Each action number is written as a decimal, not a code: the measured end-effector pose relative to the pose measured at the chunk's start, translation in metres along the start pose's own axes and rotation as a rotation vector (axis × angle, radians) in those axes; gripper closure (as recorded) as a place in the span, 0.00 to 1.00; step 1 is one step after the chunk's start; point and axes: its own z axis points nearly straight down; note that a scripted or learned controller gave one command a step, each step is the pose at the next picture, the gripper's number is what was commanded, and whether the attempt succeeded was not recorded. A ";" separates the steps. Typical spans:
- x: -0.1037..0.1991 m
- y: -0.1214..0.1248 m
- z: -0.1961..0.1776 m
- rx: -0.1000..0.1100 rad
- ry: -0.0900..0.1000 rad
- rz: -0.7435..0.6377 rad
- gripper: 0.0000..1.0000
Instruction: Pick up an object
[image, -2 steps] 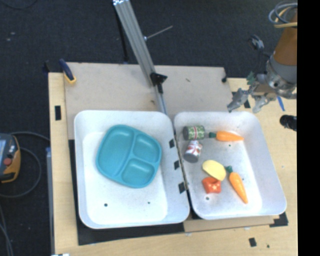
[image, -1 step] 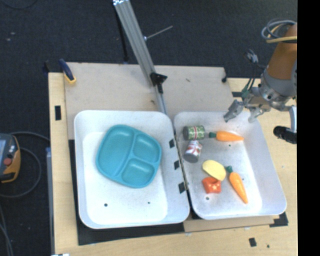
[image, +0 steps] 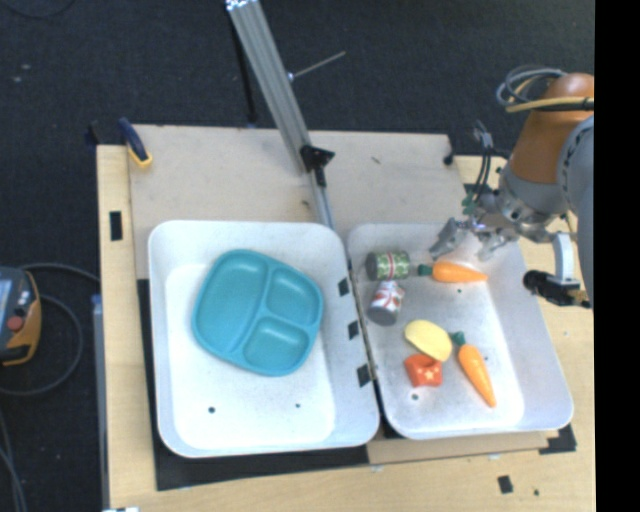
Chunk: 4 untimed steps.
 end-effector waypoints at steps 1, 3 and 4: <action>-0.002 0.003 0.033 -0.013 -0.003 -0.002 0.00; -0.004 0.003 -0.019 -0.009 -0.001 -0.001 1.00; -0.004 0.004 -0.086 -0.011 -0.002 -0.001 1.00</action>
